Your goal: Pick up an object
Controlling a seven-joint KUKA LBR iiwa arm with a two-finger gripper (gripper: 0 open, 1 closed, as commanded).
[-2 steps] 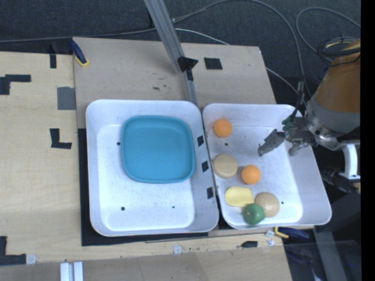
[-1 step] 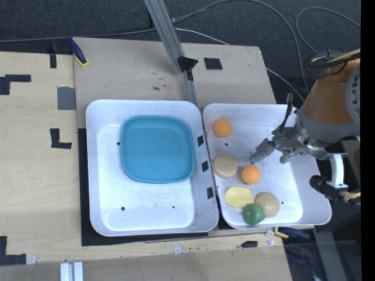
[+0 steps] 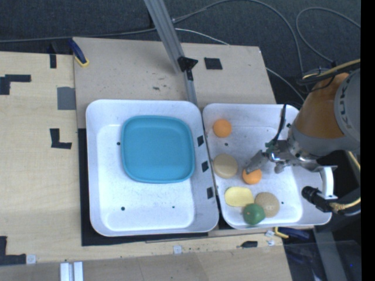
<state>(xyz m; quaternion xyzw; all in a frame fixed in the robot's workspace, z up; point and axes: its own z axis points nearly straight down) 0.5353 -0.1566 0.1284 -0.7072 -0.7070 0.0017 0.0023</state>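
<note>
So the gripper [image 3: 253, 167] sits low in the right bin [image 3: 291, 117], right on top of a small orange ball [image 3: 252, 177]. Can't tell how it's set or whether it has any grip on that ball. A beige round piece [image 3: 225, 165] lies just to its left, with a yellow one [image 3: 238, 196], a green ball [image 3: 254, 214] and a tan ball [image 3: 268, 204] just below. Risk as I see it: round stuff rolls, so a slightly off-center squeeze could squirt the ball sideways into the neighbours.

Arm [image 3: 325, 113] low, wrist bent leftward
</note>
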